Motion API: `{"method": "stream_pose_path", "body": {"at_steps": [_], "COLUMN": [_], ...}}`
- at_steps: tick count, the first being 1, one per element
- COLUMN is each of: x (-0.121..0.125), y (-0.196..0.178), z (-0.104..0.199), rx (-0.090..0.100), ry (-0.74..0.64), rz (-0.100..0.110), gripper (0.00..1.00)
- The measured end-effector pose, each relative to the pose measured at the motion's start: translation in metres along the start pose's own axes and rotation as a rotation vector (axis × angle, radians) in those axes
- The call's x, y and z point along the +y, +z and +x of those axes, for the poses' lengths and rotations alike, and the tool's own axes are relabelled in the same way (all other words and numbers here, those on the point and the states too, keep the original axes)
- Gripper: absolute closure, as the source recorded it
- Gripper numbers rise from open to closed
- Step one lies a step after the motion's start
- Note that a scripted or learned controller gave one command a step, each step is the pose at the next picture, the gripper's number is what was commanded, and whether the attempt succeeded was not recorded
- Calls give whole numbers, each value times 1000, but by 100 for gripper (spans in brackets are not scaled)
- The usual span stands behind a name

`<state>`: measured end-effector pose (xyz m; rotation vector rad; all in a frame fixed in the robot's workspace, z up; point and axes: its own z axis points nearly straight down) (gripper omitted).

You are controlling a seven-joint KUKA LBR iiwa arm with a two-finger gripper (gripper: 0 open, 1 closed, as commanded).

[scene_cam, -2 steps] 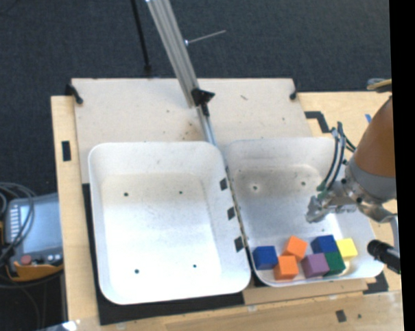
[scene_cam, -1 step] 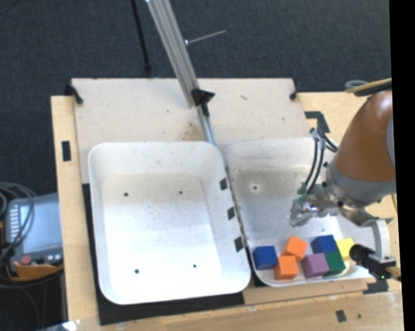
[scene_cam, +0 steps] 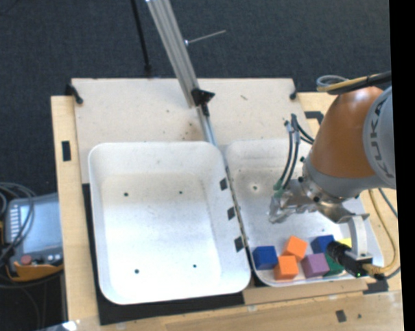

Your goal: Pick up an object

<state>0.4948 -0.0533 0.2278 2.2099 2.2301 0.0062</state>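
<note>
Grey arm with orange band [scene_cam: 343,138] reaches from the right over the right-hand shallow white bin [scene_cam: 252,166]. Its metal two-finger gripper [scene_cam: 281,209] hangs above the bin floor; jaw state cannot be told. Coloured blocks, including a blue cube [scene_cam: 265,256] and an orange cube [scene_cam: 296,247], cluster at the near edge.

A robotics lab: wooden bench [scene_cam: 68,202] on dark carpet, aluminium camera pole [scene_cam: 177,49], teach pendant [scene_cam: 32,234] with cables.

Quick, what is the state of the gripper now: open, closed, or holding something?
Gripper: cannot be told; it is above the right bin, just up from the blocks.
</note>
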Motion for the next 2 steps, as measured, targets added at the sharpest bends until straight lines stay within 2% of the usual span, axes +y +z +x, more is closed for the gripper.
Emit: {"method": "stream_pose_path", "body": {"at_steps": [1, 2], "x": [4, 5], "y": [-3, 5], "z": [63, 112], "rx": [0, 0], "ry": [0, 1], "rz": [2, 6], "gripper": [100, 100]}}
